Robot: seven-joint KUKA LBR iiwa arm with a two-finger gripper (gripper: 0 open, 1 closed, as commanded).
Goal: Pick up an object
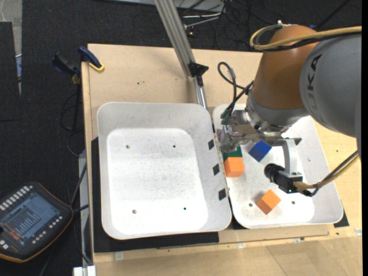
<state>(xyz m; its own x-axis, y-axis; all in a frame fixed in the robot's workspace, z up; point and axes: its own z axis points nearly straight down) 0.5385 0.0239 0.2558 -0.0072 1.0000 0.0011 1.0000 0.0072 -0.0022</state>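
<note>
Claw (232, 144) low over green block (233, 152) beside orange cube (234, 167).

A wooden bench (144, 79) stands on dark, perhaps black, floor (40, 96).

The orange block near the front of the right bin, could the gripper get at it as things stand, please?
Probably yes: the orange block lies alone on bare bin floor, nothing on top, and the gripper hangs in the same bin.

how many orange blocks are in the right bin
2: one orange block near the bin's left wall, just below the gripper; another toward the front. The arm may hide more.
</note>
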